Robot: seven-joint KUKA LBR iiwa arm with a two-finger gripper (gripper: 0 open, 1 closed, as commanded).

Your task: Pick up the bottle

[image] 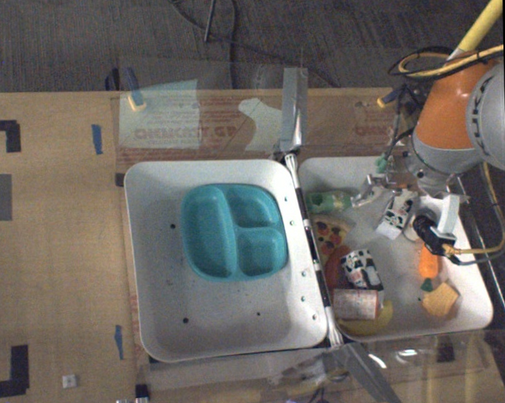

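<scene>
My gripper (399, 206) hangs over the right white bin (479, 308), near the green plastic bottle (329, 202); jaw opening cannot be told.

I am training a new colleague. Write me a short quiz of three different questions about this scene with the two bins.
1. True or false: the teal tray lies in the left bin.
2. Which bin does the gripper hover over? A) left bin B) right bin
3. Fill in: the green bottle lies in the right bin, close to the ____ between the two bins.

Key: 1 true. 2 B. 3 divider.
</scene>
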